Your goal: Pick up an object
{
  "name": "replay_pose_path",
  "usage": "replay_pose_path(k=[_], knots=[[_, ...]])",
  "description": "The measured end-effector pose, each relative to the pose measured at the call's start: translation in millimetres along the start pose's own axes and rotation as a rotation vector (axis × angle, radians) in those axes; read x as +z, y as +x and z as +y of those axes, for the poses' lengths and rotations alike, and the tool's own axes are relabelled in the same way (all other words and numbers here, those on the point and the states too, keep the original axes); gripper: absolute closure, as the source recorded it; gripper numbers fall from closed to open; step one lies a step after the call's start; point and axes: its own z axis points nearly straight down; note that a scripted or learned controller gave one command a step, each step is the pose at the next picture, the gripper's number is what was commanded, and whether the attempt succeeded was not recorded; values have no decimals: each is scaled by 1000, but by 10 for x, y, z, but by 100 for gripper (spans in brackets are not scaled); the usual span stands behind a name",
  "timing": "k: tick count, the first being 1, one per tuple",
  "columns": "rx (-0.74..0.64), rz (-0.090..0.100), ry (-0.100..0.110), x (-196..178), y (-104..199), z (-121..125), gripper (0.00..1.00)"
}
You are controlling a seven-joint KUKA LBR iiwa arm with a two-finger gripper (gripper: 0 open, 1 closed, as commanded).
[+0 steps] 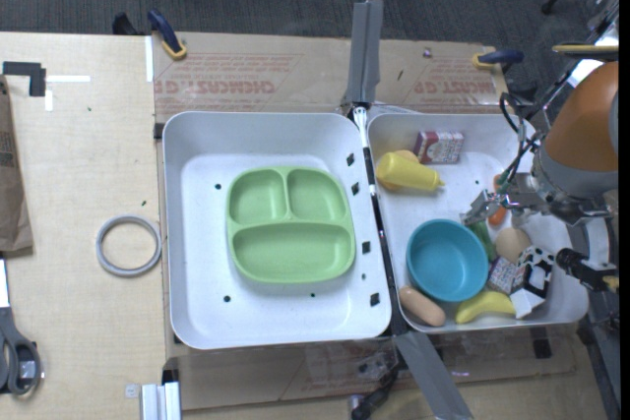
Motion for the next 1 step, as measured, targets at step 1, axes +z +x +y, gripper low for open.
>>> replay_pose_path(k=[1], knots=[[3,0,0,-94,-7,3,100]])
